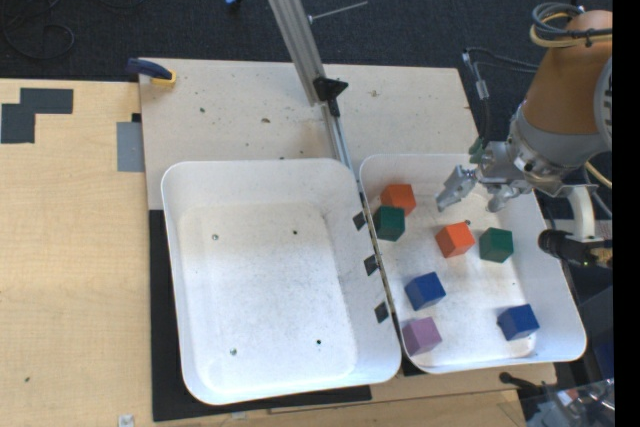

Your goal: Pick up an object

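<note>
Seemingly mid-approach, the hand (478, 190) hangs open and holding nothing above the right bin (560, 340), near its far rim. Next, by judgement, it must descend squarely over the orange cube (455, 239) lying just below it.

The arm (565, 105) reaches in from the right edge of the camera view, its orange band showing above the grey wrist. The wrist bends down and toward the left. The gripper (478, 193) hangs at its end, metal-grey, with its two fingers (455, 190) spread apart and nothing between them, pointing down and left
</note>
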{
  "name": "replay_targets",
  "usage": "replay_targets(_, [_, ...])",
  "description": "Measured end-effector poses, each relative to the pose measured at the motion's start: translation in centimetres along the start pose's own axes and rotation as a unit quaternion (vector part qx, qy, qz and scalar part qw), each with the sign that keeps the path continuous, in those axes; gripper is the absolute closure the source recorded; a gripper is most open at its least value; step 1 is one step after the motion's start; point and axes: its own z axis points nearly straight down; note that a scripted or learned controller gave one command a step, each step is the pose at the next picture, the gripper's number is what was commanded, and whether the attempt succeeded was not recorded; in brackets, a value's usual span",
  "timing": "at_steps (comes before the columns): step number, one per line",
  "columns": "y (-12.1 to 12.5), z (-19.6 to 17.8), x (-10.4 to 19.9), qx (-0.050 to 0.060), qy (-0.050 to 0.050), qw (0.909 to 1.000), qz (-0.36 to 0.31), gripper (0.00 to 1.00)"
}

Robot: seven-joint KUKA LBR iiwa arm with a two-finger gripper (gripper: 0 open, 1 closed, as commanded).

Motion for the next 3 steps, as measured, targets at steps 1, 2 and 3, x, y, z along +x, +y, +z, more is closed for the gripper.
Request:
replay_targets(1, [0.2,4.5,0.5,0.0,0.0,1.0,0.001,0.0])
replay_targets(2, [0.7,9.0,1.1,-0.004,-0.002,1.0,0.0,0.0])
replay_targets(3, [0.8,7.7,0.9,-0.006,-0.001,1.0,0.004,1.0])
